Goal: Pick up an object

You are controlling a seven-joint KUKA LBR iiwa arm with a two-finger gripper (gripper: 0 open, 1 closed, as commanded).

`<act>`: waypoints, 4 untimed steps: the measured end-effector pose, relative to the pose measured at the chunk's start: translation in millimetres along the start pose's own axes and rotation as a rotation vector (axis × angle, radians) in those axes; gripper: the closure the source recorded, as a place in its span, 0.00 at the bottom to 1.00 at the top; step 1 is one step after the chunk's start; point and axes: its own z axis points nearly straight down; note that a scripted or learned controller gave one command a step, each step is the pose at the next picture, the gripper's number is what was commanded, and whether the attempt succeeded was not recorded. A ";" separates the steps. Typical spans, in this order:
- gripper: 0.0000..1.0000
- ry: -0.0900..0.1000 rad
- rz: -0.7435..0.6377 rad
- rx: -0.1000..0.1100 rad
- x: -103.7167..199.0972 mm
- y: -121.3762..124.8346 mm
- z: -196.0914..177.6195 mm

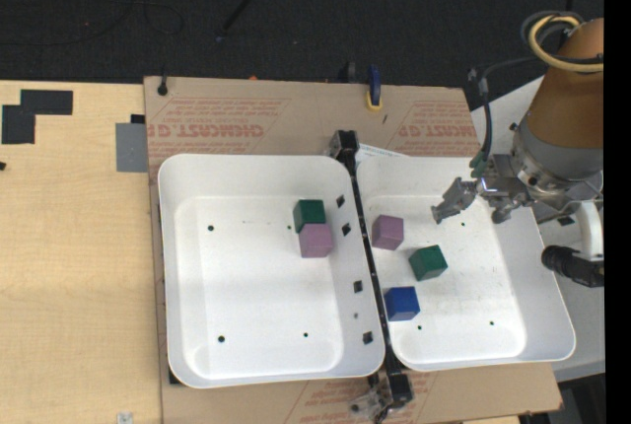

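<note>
The right bin [532, 338] holds a purple cube [388, 232], a green cube [428, 262] and a blue cube [401, 303] along its left half. In the left bin [187, 314], a green cube [310, 212] touches a purple cube [315, 240] just in front of it. My gripper [480, 203] hovers over the right bin's back part, to the right of and behind the green cube there. Its fingers stand apart, open, with nothing between them.
A black divider [357, 254] with clips runs between the two bins. Both bins rest on a cardboard sheet [246, 121] on the wooden bench. A blue clamp [374, 89] sits at the cardboard's back edge. Cables hang beside the arm at the right.
</note>
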 end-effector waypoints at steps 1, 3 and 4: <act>0.00 -0.005 0.003 -0.001 25.7 -49.7 172.9; 1.00 0.000 0.008 -0.004 -17.8 13.6 155.3; 1.00 0.002 -0.010 -0.013 72.8 67.7 60.8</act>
